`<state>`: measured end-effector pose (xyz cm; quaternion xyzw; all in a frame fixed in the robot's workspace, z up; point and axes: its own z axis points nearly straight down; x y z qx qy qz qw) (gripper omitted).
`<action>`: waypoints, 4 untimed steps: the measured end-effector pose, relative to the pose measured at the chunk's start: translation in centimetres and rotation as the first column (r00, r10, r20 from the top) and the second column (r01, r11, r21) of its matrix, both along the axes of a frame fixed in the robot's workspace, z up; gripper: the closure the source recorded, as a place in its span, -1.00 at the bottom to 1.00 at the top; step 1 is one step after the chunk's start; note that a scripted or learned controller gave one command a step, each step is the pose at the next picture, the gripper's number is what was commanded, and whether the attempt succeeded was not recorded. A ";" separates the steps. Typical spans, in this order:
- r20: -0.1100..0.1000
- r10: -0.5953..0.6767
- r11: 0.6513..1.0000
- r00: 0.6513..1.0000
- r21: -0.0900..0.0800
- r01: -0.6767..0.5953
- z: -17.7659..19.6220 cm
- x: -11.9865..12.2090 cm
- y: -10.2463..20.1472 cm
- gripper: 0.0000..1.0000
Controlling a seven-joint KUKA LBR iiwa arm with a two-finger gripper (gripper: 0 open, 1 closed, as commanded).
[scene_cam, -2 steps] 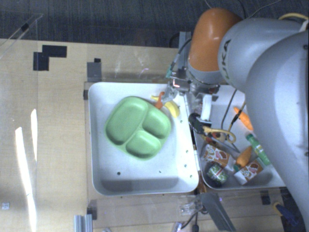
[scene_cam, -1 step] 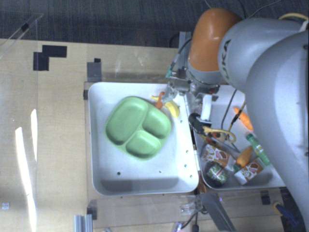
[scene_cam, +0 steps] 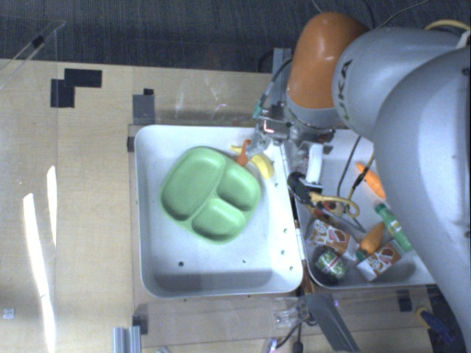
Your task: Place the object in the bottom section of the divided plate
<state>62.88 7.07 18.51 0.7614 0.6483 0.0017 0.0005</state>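
Note:
A green divided plate (scene_cam: 211,193) lies in the left white bin (scene_cam: 213,274), with one large section on the left and two smaller ones on the right and bottom. All three sections look bare. My gripper (scene_cam: 259,141) hangs over the bin's top right corner, just beyond the plate's upper right rim. Directly below it sits a small yellow object (scene_cam: 263,167), and a thin orange piece (scene_cam: 241,154) lies beside it. Whether the yellow object is held or resting against the bin wall is unclear from this angle.
The right bin (scene_cam: 412,274) holds an orange carrot-like piece (scene_cam: 372,183), a green bottle (scene_cam: 392,226), brown printed packets (scene_cam: 327,235), a dark round item (scene_cam: 330,265) and a small box (scene_cam: 379,260). The arm covers much of that bin.

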 end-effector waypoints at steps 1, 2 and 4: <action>0.003 -0.051 0.999 0.999 0.000 0.051 3.0 4.1 0.6 -1.00; 0.002 -0.132 0.991 0.991 0.001 0.132 6.8 4.0 5.7 -1.00; 0.006 -0.043 0.999 0.999 -0.001 0.043 10.1 4.1 4.9 1.00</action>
